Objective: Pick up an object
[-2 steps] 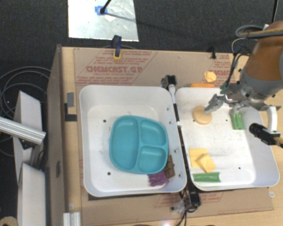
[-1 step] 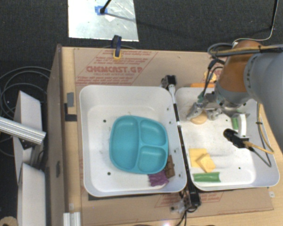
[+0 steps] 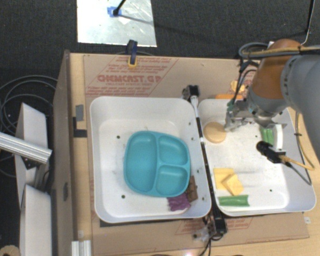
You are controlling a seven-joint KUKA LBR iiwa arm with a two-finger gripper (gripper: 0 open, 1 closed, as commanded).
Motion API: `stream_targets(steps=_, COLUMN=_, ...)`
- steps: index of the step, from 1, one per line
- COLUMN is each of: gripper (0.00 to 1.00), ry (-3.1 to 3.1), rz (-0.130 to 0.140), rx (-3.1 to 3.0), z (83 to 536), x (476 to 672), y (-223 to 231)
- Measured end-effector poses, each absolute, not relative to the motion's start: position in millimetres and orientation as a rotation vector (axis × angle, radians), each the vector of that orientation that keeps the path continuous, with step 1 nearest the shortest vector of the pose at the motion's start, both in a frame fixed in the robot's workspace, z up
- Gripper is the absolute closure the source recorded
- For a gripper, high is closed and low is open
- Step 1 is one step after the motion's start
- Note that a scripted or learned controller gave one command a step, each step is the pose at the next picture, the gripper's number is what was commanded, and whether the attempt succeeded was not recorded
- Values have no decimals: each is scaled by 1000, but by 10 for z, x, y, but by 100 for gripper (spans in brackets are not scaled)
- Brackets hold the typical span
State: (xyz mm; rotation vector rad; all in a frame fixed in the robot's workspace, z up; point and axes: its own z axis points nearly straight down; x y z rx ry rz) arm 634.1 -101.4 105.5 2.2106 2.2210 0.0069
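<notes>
Carrying two shallow white plastic bins side by side, the brown table (image 3: 149,73) with red lettering on its top lies under the camera. The left white bin (image 3: 112,116) sits well to the left of the claw as the camera sees it, while the right white bin (image 3: 266,185) lies directly beneath it. The grey robot arm (image 3: 304,84), with its orange band, reaches in from the right and ends in the claw (image 3: 232,122), low over the upper left part of the right bin. Whether the claw is spread or closed cannot be made out from above.

A teal divided plastic plate (image 3: 157,162) lies flat in the left bin, well away from the claw, to its lower left. A tan round bun-shaped piece (image 3: 215,133) rests on the bin floor just beside the claw, to its lower left and close to the wall between the bins; nothing shows it in the claw's grasp. Two yellow cheese-like blocks (image 3: 229,181) lie touching each other well below the claw, with a green bar-shaped piece (image 3: 233,200) just beyond them at the near rim. A green upright piece (image 3: 266,134) stands near the claw's right. An orange piece (image 3: 223,96) lies just above the claw at the far rim. A purple crumpled piece (image 3: 177,202) and a small brown piece (image 3: 192,190) sit at the plate's lower right edge.
</notes>
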Motion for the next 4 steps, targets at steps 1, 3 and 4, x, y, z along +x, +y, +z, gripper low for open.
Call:
stream_targets(steps=1, gripper=100, ry=2213, rz=4, rx=2218, z=1769, x=6187, y=-1523)
stream_targets(steps=3, gripper=100, ry=2219, rz=3, rx=2217, z=1986, x=6692, y=-2071)
stream_targets(steps=4, gripper=100, ry=2231, rz=8, rx=2207, z=2373, x=6616, y=-1282)
